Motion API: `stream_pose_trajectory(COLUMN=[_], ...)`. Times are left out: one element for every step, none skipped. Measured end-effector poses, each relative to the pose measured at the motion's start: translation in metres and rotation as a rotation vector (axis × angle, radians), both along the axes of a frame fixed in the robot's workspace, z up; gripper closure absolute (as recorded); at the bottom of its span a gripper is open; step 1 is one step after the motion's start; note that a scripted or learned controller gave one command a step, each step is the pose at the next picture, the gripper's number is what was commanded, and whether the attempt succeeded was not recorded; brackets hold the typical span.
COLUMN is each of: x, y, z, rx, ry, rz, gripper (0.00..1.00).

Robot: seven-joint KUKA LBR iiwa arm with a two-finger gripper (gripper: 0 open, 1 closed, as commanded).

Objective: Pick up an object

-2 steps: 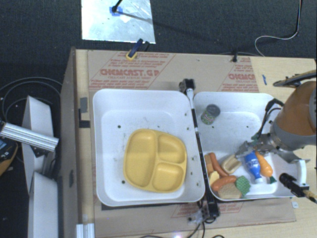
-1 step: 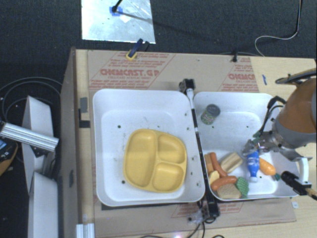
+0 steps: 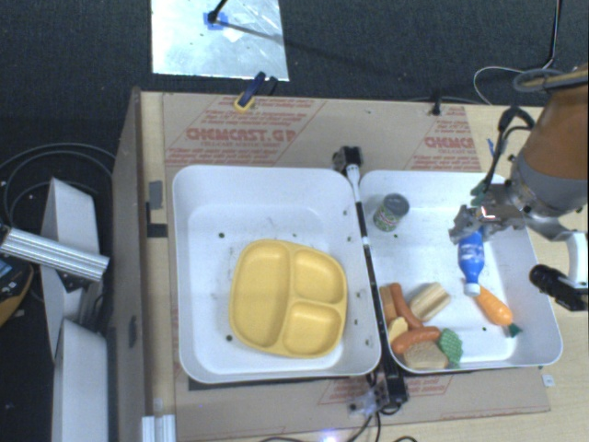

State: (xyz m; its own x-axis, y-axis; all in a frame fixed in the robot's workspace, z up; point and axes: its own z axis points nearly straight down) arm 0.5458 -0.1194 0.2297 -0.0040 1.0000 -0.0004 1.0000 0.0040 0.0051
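Claw (image 3: 479, 221) is hanging over the blue bottle (image 3: 471, 258); I cannot tell its grip.
I am aiming to drop straight onto the bottle's middle.

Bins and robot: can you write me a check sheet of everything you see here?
Surface: two white bins side by side, left bin, right bin, on a bench.
Job's things: blue bottle, toy carrot, small can, pile of toy food, all in the right bin.
Clutter: yellow divided tray in the left bin.
Grippers: gripper sits just above the bottle's top; jaws too blurred to judge.
Cables: black loops at left.
Surroundings: dark floor, shiny sheet.
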Motion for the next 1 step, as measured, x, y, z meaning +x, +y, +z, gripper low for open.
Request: stream_pose_trajectory(x=[-0.0223], y=[0.0647], z=[0.0181], rx=[0.002], ry=[0.003], rz=[0.001], gripper=[1.0])
